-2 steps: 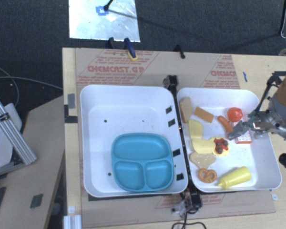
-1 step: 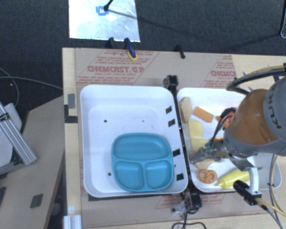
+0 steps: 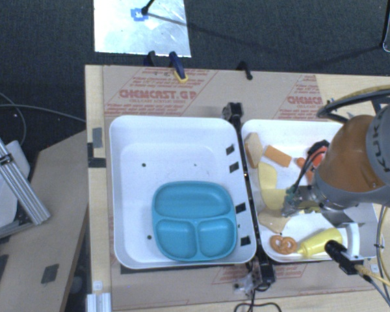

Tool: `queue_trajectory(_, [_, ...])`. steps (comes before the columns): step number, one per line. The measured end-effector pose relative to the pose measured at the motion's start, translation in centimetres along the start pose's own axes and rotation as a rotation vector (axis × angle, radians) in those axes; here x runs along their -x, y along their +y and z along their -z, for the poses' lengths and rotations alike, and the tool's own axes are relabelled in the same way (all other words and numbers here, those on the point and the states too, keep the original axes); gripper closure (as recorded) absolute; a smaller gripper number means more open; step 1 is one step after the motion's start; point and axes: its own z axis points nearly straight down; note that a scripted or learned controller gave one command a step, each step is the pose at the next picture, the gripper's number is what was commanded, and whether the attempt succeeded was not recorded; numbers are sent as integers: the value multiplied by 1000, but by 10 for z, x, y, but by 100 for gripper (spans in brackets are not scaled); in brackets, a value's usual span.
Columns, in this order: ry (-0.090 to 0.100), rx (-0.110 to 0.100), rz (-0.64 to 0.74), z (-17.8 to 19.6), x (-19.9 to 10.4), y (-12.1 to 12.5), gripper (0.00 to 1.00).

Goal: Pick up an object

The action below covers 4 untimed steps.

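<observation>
Nearest the camera, at the bottom of the right bin (image 3: 312, 127), lie a small orange pretzel-shaped toy (image 3: 283, 244) and a yellow squeeze bottle (image 3: 320, 242) lying on its side, touching or almost touching each other. Just above them, several pale yellow, flat, cheese-like pieces (image 3: 268, 186) are spread along the bin's left half. Higher up sits a tan bread-like piece (image 3: 252, 150) against the left wall, with an orange wedge (image 3: 277, 155) just beside it to the right. A small orange and red item (image 3: 310, 159) shows at the edge of the arm, partly hidden.

From the right, the grey arm (image 3: 361, 164) with its broad orange band reaches over the right bin. Its end effector (image 3: 293, 202) hangs low over the pale yellow pieces near the bin's middle; the fingers are dark and small, and I cannot tell whether they are spread or closed, or whether they grip anything.

To the left, the left bin (image 3: 175, 130) holds a blue plastic tray (image 3: 195, 220) with three compartments, lying flat in the bin's lower right part. Both white bins rest side by side on a brown cardboard-covered surface (image 3: 195, 86) printed with red lettering. A blue and yellow clamp (image 3: 178, 67) sits at the surface's far edge.
</observation>
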Motion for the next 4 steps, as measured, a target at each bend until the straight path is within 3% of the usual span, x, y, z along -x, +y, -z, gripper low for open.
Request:
queue_trajectory(1, [9,5,15,103,-63,43,100])
queue_trajectory(2, [11,-12,13,78,-138,-3,100])
queue_trajectory(3, [10,-15,12,20,-214,-4,100])
queue_trajectory(4, [7,19,5,-16,-248,5,100])
